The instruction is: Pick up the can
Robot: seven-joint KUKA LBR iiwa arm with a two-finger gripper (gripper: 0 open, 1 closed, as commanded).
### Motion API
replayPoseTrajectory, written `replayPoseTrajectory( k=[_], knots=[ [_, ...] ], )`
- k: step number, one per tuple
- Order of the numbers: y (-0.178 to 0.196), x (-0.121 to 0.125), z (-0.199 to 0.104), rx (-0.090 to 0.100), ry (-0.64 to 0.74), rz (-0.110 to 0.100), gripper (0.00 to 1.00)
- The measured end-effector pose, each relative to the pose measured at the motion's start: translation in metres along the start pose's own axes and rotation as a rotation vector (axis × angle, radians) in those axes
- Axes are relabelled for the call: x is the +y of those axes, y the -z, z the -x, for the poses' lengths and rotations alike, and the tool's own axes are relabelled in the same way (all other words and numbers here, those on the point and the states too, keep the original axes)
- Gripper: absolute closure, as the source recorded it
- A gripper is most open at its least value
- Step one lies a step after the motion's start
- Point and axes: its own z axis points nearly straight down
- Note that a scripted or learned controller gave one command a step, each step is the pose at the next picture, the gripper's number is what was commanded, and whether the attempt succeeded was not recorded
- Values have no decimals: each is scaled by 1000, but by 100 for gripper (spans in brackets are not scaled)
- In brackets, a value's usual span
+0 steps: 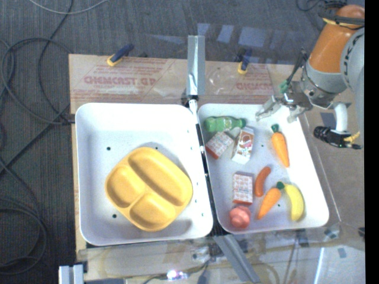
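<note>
A: Above the right bin's (320, 188) far rim, the gripper (278, 108) hangs with its 2 fingers spread wide, nothing between them.

B: And the can?

A: I cannot tell a can apart with certainty. Left of the gripper and nearer the camera lie a green bottle (224, 123) and 2 small cartons (232, 144); just below it, a carrot (280, 148).

robot lab | clamped bench (118, 78) | loose cables (23, 99) on carpet | toy food (280, 149) in bins
</note>
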Motion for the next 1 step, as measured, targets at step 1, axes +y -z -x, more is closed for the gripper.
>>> replayPoseTrajectory(
  k=[1],
  knots=[
    [-26, -7, 15, -4, 294, 0, 0]
  ],
)
